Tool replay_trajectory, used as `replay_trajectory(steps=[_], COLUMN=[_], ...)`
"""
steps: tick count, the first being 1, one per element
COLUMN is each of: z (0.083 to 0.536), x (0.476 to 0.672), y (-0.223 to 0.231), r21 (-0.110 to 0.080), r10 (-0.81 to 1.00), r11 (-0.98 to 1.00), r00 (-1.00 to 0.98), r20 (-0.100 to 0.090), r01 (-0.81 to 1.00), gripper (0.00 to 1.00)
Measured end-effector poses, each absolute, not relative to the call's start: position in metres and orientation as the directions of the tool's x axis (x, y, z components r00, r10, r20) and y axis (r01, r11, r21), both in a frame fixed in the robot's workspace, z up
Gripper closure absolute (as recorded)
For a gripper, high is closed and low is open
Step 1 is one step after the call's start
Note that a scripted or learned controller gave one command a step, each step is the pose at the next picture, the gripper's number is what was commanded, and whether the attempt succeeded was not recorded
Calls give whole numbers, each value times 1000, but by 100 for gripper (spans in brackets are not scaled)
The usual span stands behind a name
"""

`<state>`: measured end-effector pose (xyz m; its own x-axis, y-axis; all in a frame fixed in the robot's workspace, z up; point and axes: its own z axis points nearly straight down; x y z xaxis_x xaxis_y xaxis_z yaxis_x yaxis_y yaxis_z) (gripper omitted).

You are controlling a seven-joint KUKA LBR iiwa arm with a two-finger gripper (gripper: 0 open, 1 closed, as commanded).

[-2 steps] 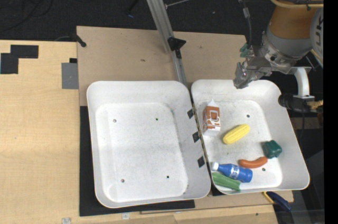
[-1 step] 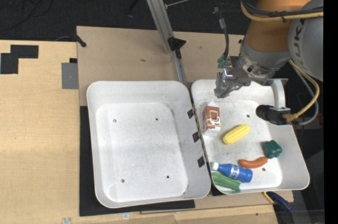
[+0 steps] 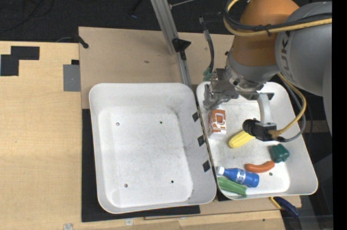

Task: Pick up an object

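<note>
With pincer [image 3: 212, 94] low over the carton [image 3: 217, 121] in the right bin [image 3: 303, 183], finger state impossible to tell: centre on carton, descend straight, avoid corn [image 3: 241, 140].

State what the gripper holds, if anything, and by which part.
It cannot be told: the gripper hangs just above the small white-and-orange carton in the right white bin, apparently not touching it.
</note>
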<state>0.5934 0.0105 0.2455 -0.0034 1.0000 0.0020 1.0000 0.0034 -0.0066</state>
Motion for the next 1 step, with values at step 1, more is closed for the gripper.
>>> replay_trajectory(steps=[1], z=[248], x=[579], y=[66], r21=[-6], r10=[1000], r11=[5], r00=[-5], r20=[2], r01=[1000], gripper=[100])
